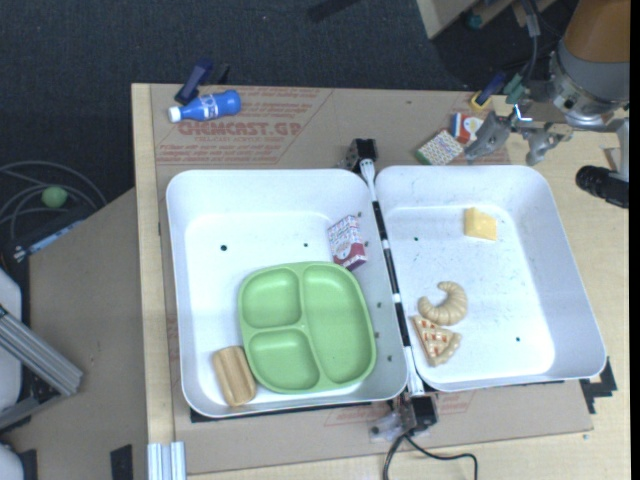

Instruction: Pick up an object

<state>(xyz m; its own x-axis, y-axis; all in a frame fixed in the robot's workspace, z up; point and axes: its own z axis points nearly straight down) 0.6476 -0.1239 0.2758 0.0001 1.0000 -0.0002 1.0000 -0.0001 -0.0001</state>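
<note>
at the top right of the camera view, the gripper (515,138) hangs above the bench beyond the far rim of the right bin (560,268), with the orange band of the arm (600,18) above it. its two grey fingers (487,138) stand apart with open air between them, holding nothing. just to their left a small patterned card or packet (440,148) lies on the cardboard.

inside the right bin, a yellow cheese-like block (480,224) sits near the far wall. closer to the front, a toy croissant (445,302) lies just above a toy pizza slice (436,340), the two nearly touching, both close to the divider between the bins.

in the left bin (200,228), a green three-compartment plate (303,325) takes up the front middle. a tan bread-like piece (233,375) lies at its left front corner, touching or nearly touching the plate. a small red and white packet (347,241) rests against the right wall, just beyond the plate.

beyond the left bin, a blue and white bottle (205,106) lies on its side on the cardboard, with a blue clip-like thing (193,83) next to it.
</note>
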